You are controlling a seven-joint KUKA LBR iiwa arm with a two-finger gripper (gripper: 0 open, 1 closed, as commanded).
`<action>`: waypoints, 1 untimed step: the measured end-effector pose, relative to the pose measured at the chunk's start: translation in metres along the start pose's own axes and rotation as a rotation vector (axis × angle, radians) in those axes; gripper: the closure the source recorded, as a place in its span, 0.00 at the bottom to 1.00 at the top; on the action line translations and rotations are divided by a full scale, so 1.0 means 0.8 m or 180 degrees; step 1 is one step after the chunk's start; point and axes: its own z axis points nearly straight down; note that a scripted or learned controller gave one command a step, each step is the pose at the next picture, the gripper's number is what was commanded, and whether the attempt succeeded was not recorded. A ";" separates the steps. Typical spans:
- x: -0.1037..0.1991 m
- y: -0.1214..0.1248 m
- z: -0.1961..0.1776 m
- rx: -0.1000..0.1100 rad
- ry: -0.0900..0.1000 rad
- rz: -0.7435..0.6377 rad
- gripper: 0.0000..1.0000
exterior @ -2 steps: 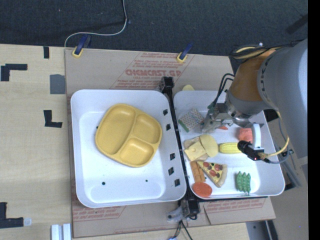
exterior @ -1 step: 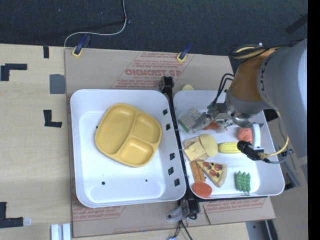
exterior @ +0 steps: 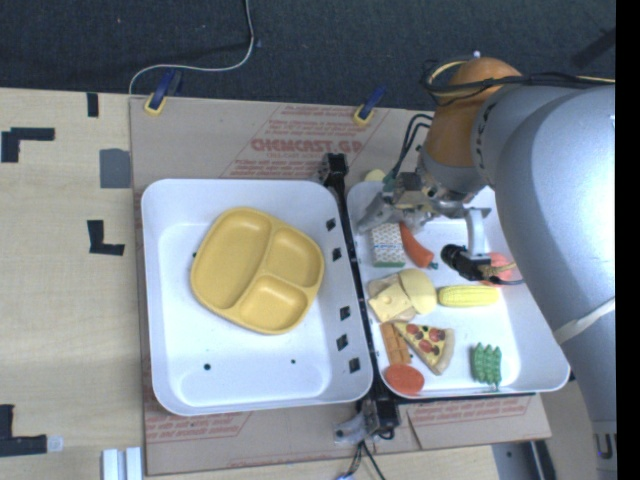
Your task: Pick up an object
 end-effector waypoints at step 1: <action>-0.052 -0.034 -0.002 0.0006 -0.0003 0.0028 0.00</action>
